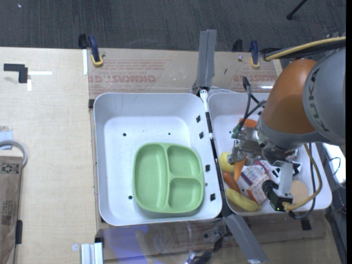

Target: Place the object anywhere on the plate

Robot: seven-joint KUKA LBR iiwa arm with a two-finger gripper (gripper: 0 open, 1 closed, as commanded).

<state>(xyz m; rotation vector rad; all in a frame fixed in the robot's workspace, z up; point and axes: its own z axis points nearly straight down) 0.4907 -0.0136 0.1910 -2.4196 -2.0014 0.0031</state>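
A light green plate (168, 177) with three compartments lies in the left white bin (110, 147), a little right of its middle. My gripper (240, 153) hangs low in the right bin (220, 120), down among a heap of toy food. Right by it lie a small yellow piece (225, 159), an orange carrot-like piece (230, 179) and a red and white packet (254, 176). The wrist and the orange band hide what sits directly under the gripper. I see nothing lifted clear of the heap.
A yellow banana (242, 200) lies at the right bin's front edge, a beige round piece (300, 190) at its right. An orange piece (250, 123) shows behind the wrist. A raised divider (209, 147) separates the two bins. A brown paper bag (10, 197) sits at the far left.
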